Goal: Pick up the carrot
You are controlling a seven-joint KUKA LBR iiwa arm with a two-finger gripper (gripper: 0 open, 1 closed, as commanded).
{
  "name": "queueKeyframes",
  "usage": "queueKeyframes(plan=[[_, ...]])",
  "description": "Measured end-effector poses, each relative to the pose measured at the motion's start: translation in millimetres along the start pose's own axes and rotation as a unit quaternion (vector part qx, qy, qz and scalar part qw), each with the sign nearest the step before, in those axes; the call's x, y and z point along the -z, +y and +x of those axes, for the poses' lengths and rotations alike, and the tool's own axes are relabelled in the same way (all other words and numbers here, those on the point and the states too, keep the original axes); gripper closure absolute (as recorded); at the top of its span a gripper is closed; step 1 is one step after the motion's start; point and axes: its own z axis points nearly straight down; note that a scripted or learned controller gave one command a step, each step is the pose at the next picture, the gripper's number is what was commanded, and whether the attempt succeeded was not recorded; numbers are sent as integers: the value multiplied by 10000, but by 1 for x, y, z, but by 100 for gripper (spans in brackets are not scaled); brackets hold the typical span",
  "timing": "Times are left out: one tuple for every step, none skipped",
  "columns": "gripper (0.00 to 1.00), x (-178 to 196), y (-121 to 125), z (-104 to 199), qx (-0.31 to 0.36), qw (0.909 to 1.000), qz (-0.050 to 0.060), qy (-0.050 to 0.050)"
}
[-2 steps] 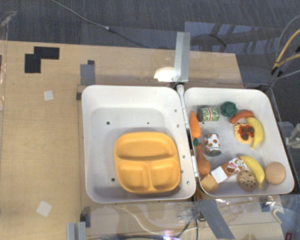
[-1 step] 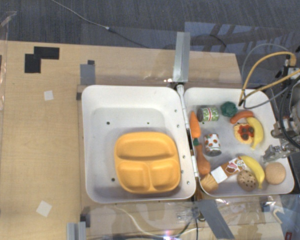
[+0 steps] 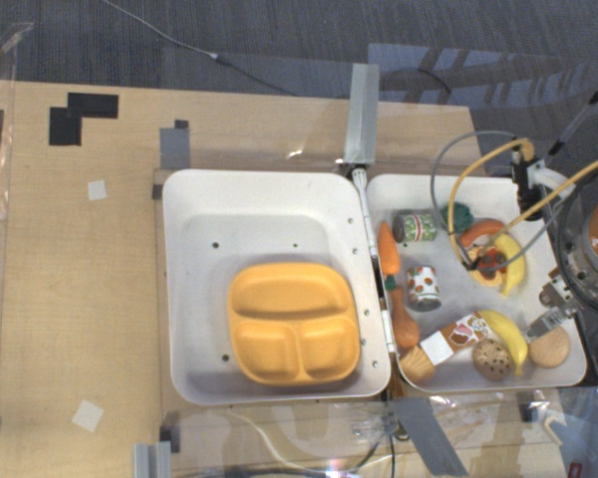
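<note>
On a wooden table, 2 shallow white bins sit side by side: the left bin carries a yellow divided plate, and the right bin is crowded with toy food. Along the near edge of the right bin lie an ice-cream cone, a speckled cookie, a banana and a tan round bun. Farther in, a small patterned cup stands near the middle, with a green-labelled can beyond it. The carrot lies hard against the bin's left wall, just beside the divider between the 2 bins, its long axis running near-to-far along that wall, with its green end toward the viewer. A second orange piece lies nearer along the same wall and could be mistaken for it. The arm comes in from the right edge, its wrist and cables hanging over the far right part of the bin; the gripper sits at the right side, near the bun, and whether the jaws are open or closed cannot be told from here. The carrot lies well apart from the jaws, across the full width of the bin to their left and slightly farther back. The reach looks likely to need a crossing over the cup and can, with the jaws closing across the carrot's narrow width; the wall beside it leaves little room for 1 finger.
</note>
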Motion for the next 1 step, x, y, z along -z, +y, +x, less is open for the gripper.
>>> queueKeyframes(plan=[[100, 145, -30, 9, 735, 9973, 36, 59]])
